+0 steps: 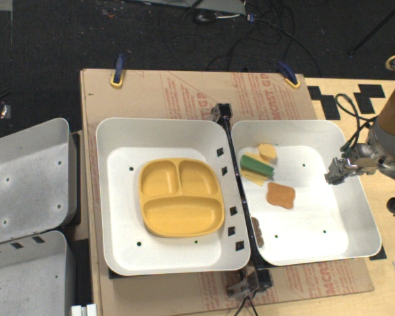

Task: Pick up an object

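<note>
Two white bins are sitting side by side on the worktop [184, 87], which is showing a cardboard-like brown surface with red print. The left bin [112, 176] is holding a yellow plate [182, 197], a rounded, smooth-looking tray split into three compartments, lying well away from the end effector [336, 174], across the divider. The right bin [329, 242] is holding three small things grouped near its left wall: a yellow piece [268, 152], a green block [259, 164] resting on a pale yellow slab, and an orange-brown piece [280, 195]. All three are lying well apart from the end effector, on its far side of the bin floor. The orange-brown piece is looking flat, roughly square with soft corners, and matte. The end effector is hanging at the right bin's right rim, dark and metallic, touching none of them. Whether it is released or clenched, I cannot tell.
</note>
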Controlling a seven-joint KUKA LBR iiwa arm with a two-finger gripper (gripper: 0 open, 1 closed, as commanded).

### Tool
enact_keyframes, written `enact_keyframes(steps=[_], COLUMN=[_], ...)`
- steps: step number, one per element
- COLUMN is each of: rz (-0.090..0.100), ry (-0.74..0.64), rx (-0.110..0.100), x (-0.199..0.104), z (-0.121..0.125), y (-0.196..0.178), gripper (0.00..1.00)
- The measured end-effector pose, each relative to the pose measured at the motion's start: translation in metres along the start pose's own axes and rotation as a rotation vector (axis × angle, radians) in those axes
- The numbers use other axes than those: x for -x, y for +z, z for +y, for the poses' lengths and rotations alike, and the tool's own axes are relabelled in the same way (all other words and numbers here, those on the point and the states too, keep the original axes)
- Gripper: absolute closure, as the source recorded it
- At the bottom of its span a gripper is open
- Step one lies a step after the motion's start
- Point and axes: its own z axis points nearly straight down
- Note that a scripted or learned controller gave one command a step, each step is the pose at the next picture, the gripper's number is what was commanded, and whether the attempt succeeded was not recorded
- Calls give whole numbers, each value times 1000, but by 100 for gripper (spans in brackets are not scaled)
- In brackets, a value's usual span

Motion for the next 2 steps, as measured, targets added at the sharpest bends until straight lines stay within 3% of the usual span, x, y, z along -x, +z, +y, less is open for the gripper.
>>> enact_keyframes(steps=[1, 2], rz=[0, 1], ry=[-1, 0], rx=[1, -3], x=[-3, -3], z=[2, 3], y=[-63, -67], gripper=[100, 100])
